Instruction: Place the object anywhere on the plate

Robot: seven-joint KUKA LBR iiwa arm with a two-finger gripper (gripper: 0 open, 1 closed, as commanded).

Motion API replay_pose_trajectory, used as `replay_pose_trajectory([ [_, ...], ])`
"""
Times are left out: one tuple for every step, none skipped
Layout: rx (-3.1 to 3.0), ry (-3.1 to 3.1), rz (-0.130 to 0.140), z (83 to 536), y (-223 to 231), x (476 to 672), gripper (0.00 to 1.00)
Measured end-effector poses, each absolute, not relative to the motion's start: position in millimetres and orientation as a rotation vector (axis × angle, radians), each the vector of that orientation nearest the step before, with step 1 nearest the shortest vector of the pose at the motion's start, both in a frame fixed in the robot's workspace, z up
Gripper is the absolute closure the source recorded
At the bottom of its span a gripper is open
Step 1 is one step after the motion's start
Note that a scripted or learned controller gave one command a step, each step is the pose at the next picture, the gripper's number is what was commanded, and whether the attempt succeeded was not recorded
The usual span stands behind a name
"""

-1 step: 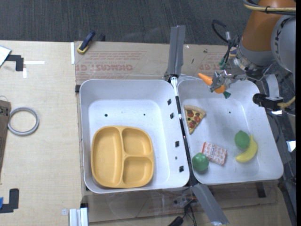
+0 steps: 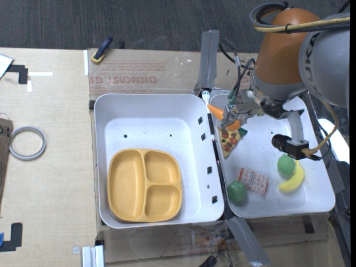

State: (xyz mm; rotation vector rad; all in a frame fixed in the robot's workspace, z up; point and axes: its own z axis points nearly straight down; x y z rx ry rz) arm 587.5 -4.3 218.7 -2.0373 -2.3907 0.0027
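A yellow plate with three compartments lies in the left bin, toward its front left. My gripper hangs low in the back left corner of the right bin. It sits right above the wide end of a toy pizza slice, which points toward the front. A small orange piece lies just left of the gripper against the bin wall. Whether anything is held is hidden by the wrist.
In the right bin lie a green ball, a red and white packet, a banana and a green fruit. A roll of tape rests on the bench at far left.
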Motion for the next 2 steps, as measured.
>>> replay_pose_trajectory([
  [-1.735,-2.616,0.005,191,76,581.3,1.00],
  [-1.635,-2.680,0.006,130,161,563.4,1.00],
])
